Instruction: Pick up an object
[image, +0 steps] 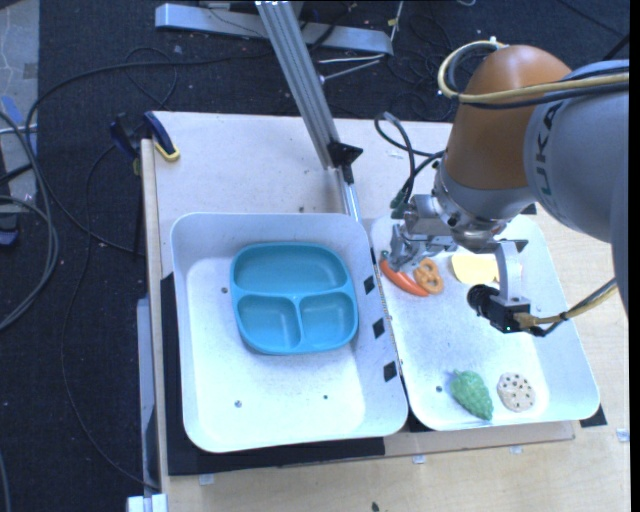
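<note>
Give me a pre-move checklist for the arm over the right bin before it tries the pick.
1. Gripper above a target: ok, it hangs over the orange carrot-shaped toy by the right white bin's left wall.
2. Object between fingers: cannot tell, the wrist hides them.
3. Neighbours crowding target: not ok, the small brown pretzel piece touches the carrot.
4. Other candidates apart from it: ok, the green leafy toy and round chocolate-chip cookie lie near the front edge.
5. Yellow flat slice: cannot tell, partly hidden behind the gripper.
6. Blue three-compartment plastic plate: ok, in the left bin.

Blue tray (294, 298), orange carrot (404, 278) and pretzel (429, 275), green leafy piece (472, 393) — tan cookie (515, 392), dark-speckled
</note>
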